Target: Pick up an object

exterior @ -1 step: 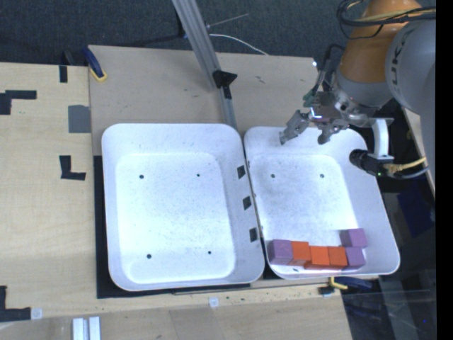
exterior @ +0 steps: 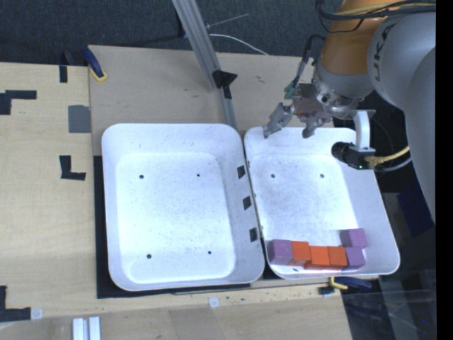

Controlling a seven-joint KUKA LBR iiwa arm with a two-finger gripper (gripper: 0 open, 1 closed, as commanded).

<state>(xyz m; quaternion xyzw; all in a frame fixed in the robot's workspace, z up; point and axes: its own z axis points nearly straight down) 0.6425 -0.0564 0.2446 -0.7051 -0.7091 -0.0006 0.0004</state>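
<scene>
Gripper [exterior: 291, 125]: you see it spread open, nothing held, over the right bin's [exterior: 368, 190] far rim
Blocks [exterior: 318, 252]: purple-orange row, long axis left-right along near wall

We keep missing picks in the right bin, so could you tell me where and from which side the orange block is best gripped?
Come straight down on the orange block. Purple blocks flank its ends, so probably close the gripper across its free far and near sides. The near bin wall looks tight.

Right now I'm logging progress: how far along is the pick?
Nothing looks done: the purple and orange blocks lie along the near edge of the right bin. The hand hangs open over that bin's far rim, holding nothing. Reaching, grasping and lifting remain.
</scene>
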